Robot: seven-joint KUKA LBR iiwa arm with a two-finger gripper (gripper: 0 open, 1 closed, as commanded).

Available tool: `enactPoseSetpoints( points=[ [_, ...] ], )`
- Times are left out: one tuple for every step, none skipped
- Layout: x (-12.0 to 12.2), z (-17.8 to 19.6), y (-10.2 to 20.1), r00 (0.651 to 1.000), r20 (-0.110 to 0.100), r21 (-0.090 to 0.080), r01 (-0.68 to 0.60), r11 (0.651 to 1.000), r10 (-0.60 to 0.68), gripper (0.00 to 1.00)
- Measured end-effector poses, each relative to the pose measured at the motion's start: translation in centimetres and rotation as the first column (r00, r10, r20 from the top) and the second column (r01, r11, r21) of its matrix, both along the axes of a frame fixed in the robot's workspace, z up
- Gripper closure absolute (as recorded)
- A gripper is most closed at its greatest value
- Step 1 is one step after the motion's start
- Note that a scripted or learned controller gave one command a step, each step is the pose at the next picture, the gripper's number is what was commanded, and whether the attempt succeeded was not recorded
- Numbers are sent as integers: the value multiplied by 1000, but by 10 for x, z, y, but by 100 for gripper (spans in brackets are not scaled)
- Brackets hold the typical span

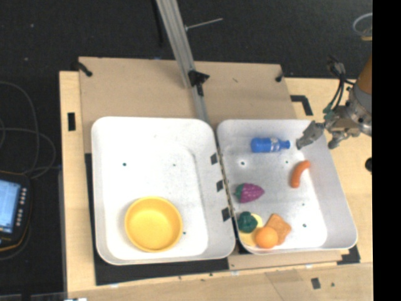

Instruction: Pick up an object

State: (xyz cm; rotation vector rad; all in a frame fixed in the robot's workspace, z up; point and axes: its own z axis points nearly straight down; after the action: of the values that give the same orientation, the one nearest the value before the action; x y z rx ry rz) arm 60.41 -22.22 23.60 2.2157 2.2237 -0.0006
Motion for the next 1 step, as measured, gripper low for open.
enactPoseSetpoints(
  points=[
    [0, 0, 0, 1000, 0, -1, -1, 1000, 1, 0]
  ],
)
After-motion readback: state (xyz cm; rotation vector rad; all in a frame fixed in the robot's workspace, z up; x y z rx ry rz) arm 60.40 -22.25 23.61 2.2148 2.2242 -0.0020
